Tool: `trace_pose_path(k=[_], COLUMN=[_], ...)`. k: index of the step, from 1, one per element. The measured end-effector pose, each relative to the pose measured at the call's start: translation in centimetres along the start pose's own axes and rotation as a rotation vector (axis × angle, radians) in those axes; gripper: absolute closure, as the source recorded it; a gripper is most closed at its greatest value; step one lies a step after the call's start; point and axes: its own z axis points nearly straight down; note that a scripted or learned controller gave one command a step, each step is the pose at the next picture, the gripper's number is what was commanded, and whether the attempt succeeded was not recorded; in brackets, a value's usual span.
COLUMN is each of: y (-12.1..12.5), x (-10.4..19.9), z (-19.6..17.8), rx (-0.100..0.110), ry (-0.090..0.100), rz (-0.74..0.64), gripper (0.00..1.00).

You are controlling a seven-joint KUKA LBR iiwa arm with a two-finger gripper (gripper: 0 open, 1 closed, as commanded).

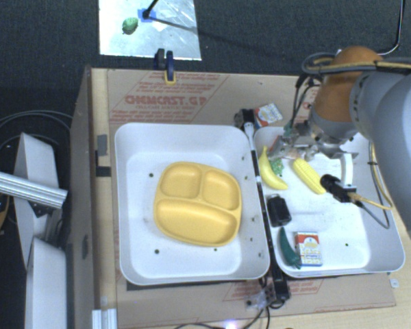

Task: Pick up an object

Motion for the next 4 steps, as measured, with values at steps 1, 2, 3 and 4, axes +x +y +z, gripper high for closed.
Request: trace_pose_path(k=[1,2,3,4], y=[-0.47,-0.09,-0.05,0.42], x=[0.12,0.33,0.08,0.42], z=[-0.03,-0.02,0.05,0.03], rx=[-0.001,0.005,0.007,0.009], ry=[0.0,-0.003,0.002,-0.004], rz=[0.001,-0.001,-0.001,-0.001], gripper=[0.0,0.0,0.0,0.0])
